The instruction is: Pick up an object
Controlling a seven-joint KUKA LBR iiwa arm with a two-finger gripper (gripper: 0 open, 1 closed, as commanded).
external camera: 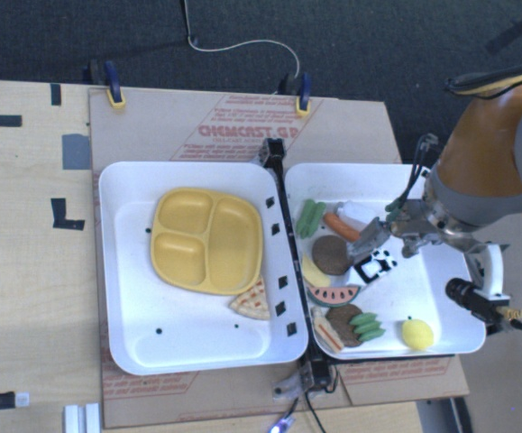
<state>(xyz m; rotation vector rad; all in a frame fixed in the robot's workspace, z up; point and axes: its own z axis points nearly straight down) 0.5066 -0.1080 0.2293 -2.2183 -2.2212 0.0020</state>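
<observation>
The right bin (441, 278) holds several toy foods: green beans (311, 216), an orange carrot (343, 225), a brown round cookie (331, 255), a watermelon slice (335, 294), a brown patty with green leaves (354, 323) and a yellow lemon (417, 334). My gripper (366, 249) hangs low over the middle of this bin, just right of the cookie and the carrot's end. A black-and-white tag (376, 265) sits at its lower side. Nothing is visibly held in it.
The left bin (125, 323) holds a yellow divided plate (208, 240) and a pizza slice (252, 302) near the divider (283, 260). The grey arm with its orange band (486, 152) comes in over the right bin's far right corner. A cable (242, 48) loops behind the bins.
</observation>
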